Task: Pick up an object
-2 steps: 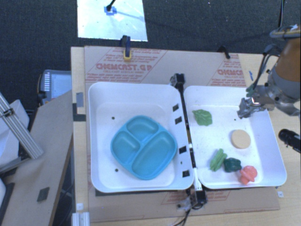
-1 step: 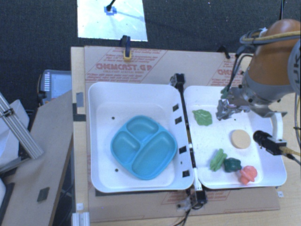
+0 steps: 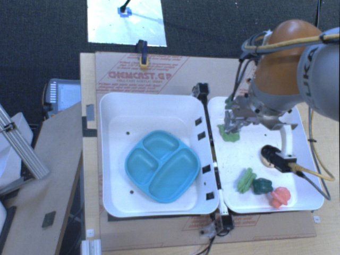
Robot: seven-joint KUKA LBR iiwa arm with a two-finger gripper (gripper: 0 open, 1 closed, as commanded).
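Zero objects confirmed in the claw. It sits low over the far-left corner of the right bin, right at a pale green toy lying near the divider between the bins. From this slanted view the claw's lower end overlaps the top of that toy. I can't tell whether the claw is spread or pressed together, or whether it touches the toy at all. The toy looks flat on the bin floor, not raised, so I'd judge the pick as not done: approach is in place, grasp and lift are left. The arm reaches in from the right, bent over that corner. Other candidates in the same bin, well apart from the claw and near the front edge: a light green piece, a dark green piece just beside it, and a pink-orange piece toward the front-right corner. The left bin holds a blue divided plate, well away from the claw. Both bins sit on a brown board on the surface.
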